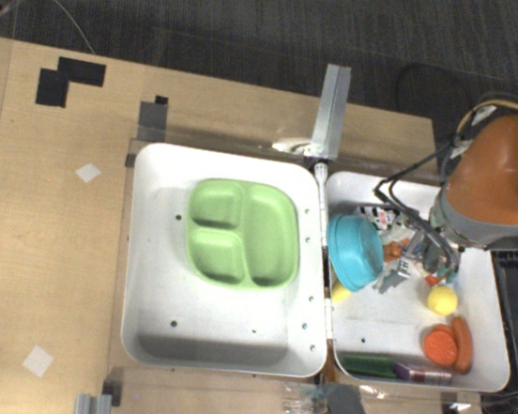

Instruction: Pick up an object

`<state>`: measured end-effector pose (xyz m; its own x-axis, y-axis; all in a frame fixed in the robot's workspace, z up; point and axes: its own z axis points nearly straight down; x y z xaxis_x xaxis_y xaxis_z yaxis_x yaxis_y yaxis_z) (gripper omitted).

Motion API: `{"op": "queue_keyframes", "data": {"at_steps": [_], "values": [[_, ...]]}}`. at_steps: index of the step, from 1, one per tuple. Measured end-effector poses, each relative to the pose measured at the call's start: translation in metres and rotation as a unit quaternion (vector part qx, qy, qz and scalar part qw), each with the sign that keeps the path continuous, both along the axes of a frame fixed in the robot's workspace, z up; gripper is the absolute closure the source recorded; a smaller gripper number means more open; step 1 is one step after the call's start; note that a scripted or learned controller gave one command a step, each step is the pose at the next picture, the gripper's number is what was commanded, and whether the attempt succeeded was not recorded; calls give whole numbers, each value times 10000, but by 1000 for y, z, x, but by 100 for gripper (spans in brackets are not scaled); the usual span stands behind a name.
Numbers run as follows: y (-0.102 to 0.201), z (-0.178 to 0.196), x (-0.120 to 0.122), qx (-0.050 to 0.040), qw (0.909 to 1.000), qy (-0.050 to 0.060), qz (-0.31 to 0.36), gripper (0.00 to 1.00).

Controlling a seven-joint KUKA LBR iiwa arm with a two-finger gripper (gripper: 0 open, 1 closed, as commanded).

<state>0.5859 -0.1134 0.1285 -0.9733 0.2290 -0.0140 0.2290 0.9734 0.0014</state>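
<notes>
In the right bin (493, 369), round yellow ball (442, 300), fingers (391, 281) state unclear.

Wooden bench (36, 248) with two white bins (152, 263).

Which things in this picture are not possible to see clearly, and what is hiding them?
- Gripper, camera view: small and blurred under the arm's wrist; its state cannot be told.
- Small objects beside the blue bowl: partly covered by the arm, too small to identify.
- Green and dark items at the right bin's near wall: too blurred to name.
</notes>
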Motion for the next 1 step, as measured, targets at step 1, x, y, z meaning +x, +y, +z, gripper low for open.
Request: {"op": "queue_keyframes", "data": {"at_steps": [1], "values": [[2, -38, 40, -9, 9998, 95, -157, 0]]}}
